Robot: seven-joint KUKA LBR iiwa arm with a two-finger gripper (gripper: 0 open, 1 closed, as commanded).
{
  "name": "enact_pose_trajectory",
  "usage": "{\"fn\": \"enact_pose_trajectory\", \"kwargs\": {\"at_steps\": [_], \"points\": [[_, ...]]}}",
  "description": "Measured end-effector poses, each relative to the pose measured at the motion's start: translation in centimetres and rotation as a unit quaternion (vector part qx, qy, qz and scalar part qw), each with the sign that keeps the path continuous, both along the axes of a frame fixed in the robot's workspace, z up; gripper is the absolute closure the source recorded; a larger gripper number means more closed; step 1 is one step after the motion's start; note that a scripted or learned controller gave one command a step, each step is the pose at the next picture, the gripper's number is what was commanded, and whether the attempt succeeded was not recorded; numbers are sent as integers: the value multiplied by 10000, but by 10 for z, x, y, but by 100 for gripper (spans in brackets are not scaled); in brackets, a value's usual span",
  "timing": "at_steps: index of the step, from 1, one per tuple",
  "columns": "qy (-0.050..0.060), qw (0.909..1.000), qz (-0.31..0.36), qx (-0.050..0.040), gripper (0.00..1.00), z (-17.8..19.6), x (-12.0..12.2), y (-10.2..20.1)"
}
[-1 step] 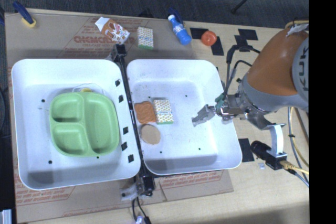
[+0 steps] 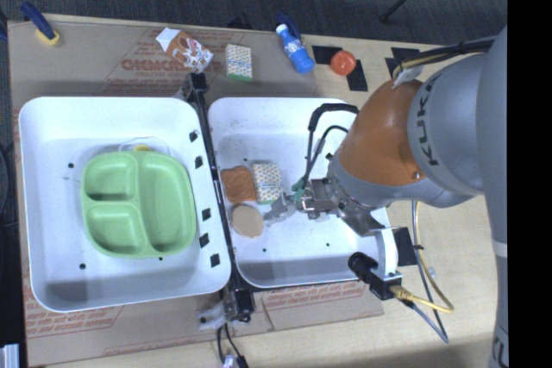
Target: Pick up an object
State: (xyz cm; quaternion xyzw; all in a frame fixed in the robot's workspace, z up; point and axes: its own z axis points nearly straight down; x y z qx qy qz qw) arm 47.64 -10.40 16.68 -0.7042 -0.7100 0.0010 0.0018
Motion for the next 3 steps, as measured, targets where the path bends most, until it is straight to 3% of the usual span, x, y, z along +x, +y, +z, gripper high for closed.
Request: {"fn": "enact_pose_trajectory", "kwargs": {"at_steps": [1, 2, 3], "points": [[2, 10000, -1, -6, 0, -42, 57, 3], [-16, 10000, -25, -7, 0, -28, 117, -48], [-15, 10000, -10, 4, 0, 37, 82, 13]]}}
